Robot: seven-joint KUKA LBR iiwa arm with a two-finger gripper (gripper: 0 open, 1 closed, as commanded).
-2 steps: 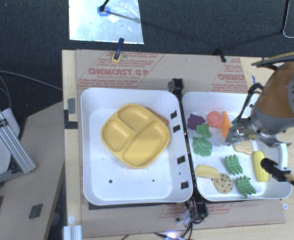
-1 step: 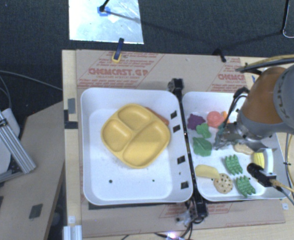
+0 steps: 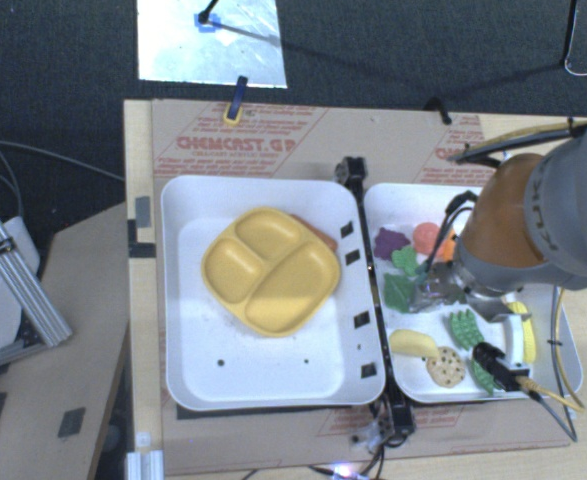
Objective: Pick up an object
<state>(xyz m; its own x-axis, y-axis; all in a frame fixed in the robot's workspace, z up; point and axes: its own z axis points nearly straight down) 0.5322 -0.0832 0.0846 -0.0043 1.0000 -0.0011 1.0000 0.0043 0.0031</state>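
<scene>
The right bin (image 3: pixel 563 368) holds several toy foods: a purple piece (image 3: pixel 391 238), an orange-red piece (image 3: pixel 427 235), a light green piece (image 3: pixel 405 260), a dark green leafy piece (image 3: pixel 397 291), a green ridged piece (image 3: pixel 463 328), a pale yellow piece (image 3: pixel 413 343), a speckled cookie (image 3: pixel 445 368) and a yellow banana (image 3: pixel 522 334). My gripper (image 3: pixel 431 293) is low in this bin, right beside the dark green leafy piece and perhaps touching it. The grey wrist covers the bin's middle.
In the left bin (image 3: pixel 188 368) lies a yellow divided plate (image 3: pixel 271 270), with a reddish item (image 3: pixel 325 236) peeking from under its far right edge. A black divider with clips (image 3: pixel 365 268) runs between the bins. Cables trail at the front right corner (image 3: pixel 548 398).
</scene>
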